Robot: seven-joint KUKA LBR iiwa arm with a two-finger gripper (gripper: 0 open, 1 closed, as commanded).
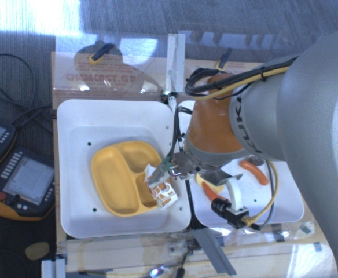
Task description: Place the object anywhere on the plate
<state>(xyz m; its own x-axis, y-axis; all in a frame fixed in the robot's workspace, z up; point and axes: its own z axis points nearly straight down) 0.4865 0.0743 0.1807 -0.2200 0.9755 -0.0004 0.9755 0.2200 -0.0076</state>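
The yellow plate [120, 178] is looking like smooth, matt plastic. Both white bins [76, 213] are showing a glossy plastic sheen. The arm [308, 97] is appearing smooth grey, its orange band [212, 123] satiny.

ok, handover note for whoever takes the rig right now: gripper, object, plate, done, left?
Gripper: over the left white bin, at the right rim of the yellow divided plastic plate; whether it is open or shut is hidden by the wrist.
Object: small white packet with orange print, right below the gripper, lying over the plate's right edge.
Right white bin: an orange carrot-shaped toy.
Done: packet brought to the plate.
Left: confirm release, check that the packet rests on the plate, then retract the arm.
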